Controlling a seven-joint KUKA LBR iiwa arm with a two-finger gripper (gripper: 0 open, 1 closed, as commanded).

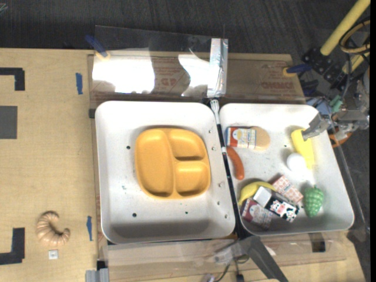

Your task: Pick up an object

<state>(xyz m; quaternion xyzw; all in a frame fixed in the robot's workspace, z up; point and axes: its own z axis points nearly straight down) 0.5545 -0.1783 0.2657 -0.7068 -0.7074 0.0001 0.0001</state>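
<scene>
The right bin (343, 184) holds several objects. An orange-and-white carton (242, 137) lies against a tan bun (262, 138), with a red sausage (237, 163) below them. A yellow piece (304, 148) and a white egg (296, 162) lie near the right wall. At the front are a yellow banana (254, 188), a pink checked box (288, 188), a cow-print carton (282, 210), a dark packet (257, 211) and a green bunch (314, 200). My gripper (316, 128) reaches in from the right edge, just above the top end of the yellow piece. Nothing is visibly held.
The left bin (111, 157) carries a yellow divided plate (173, 161). A clear plastic sheet (158, 69) stands behind the bins. A tan croissant-like toy (53, 228) lies on the bench at the lower left. Cables and a yellow tube (346, 19) crowd the upper right.
</scene>
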